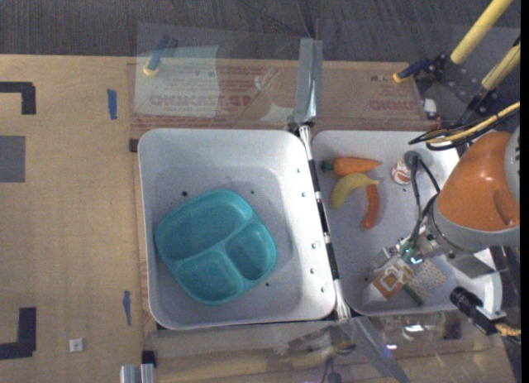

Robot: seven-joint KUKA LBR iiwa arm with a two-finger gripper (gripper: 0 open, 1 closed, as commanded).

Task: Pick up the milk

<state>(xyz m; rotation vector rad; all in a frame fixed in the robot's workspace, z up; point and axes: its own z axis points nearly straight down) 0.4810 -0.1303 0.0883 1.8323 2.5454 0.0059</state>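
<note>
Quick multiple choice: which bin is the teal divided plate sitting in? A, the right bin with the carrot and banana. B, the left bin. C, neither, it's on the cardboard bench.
B: the teal divided plate lies inside the left bin, while the carrot and banana lie in the right bin.

Tan bench (66, 232) bearing 2 shallow white bins side by side, touching along a shared edge: left bin (165, 158) and right bin (351, 290). Also lying on the bench: blue tape strips (111, 104), black corner marks (21, 96), clear plastic sheeting (215, 83) behind the bins.
</note>
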